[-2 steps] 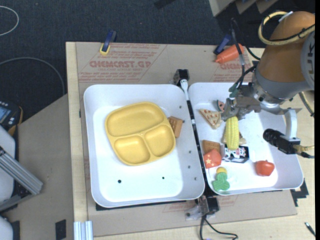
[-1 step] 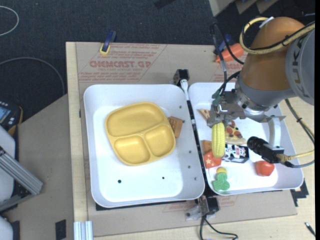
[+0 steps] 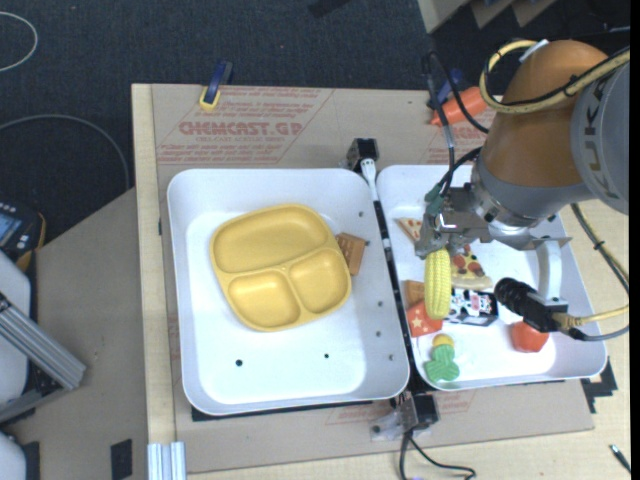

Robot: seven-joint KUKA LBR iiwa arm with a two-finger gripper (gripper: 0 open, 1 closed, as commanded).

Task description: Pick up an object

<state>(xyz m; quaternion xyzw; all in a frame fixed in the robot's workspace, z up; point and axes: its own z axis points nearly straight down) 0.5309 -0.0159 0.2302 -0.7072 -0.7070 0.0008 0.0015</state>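
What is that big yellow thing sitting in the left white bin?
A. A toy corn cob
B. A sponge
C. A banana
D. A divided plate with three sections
D: the left bin holds a yellow divided plate with three hollows, one large and two smaller. The corn cob is in the right bin, below the end effector.

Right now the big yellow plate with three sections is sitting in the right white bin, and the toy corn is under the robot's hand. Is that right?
Not quite. The yellow three-section plastic plate sits in the left white bin, not the right one, as the camera view shows. The yellow toy corn cob is indeed just below the gripper, in the right white bin.
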